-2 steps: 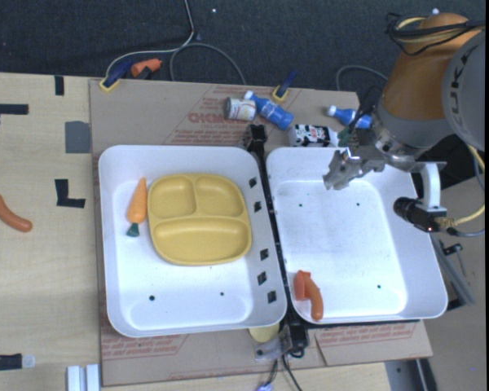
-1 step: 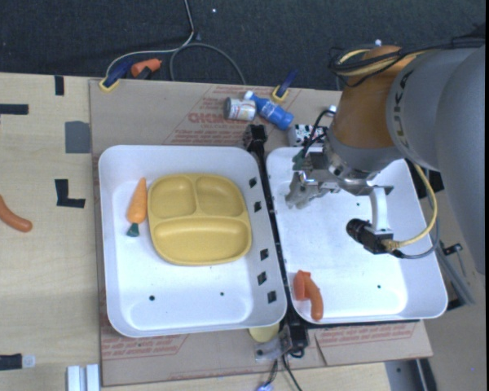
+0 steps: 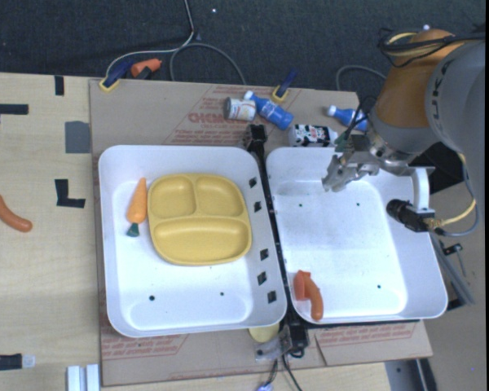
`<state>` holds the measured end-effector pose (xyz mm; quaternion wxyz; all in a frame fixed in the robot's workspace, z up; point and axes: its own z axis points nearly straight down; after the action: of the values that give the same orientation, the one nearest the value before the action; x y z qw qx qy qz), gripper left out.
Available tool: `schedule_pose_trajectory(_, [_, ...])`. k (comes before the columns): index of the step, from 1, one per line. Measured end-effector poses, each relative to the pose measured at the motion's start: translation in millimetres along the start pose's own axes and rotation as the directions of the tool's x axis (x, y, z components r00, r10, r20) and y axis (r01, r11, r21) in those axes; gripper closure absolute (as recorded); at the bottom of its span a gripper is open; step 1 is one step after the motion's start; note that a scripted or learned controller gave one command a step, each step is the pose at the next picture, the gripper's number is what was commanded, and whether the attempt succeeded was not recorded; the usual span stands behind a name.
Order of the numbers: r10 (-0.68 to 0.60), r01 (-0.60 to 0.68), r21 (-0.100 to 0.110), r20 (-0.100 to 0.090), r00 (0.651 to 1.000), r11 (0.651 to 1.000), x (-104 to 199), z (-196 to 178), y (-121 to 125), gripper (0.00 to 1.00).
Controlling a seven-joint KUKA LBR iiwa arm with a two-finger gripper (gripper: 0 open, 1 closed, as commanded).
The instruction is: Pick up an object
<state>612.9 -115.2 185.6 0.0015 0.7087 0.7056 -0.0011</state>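
A small orange toy (image 3: 309, 292) lies near the front left corner of the right bin (image 3: 407, 300). In the left bin (image 3: 179, 312) an orange carrot (image 3: 137, 202) rests beside a yellow divided plate (image 3: 200, 218). My gripper (image 3: 337, 179) hangs over the back part of the right bin, far from the orange toy, with nothing seen between its fingers. The grey arm with its orange band (image 3: 407, 88) comes in from the upper right.
Blue and white clamps (image 3: 261, 108) sit on the cardboard behind the bins. An orange sausage-shaped piece (image 3: 10, 213) lies on the bench at far left. A black divider (image 3: 265, 218) runs between the bins. A cable and black fitting (image 3: 411, 214) hang beside the wrist.
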Motion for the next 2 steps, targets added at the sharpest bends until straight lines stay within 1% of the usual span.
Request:
schedule_pose_trajectory(1, [-0.013, 0.013, 0.003, -0.007, 1.0, 1.0, 91.5, 1.5, -29.2, 1.0])
schedule_pose_trajectory(2, [-0.006, 0.006, 0.002, -0.004, 1.0, 1.0, 85.9, 1.4, -28.5, 0.0])
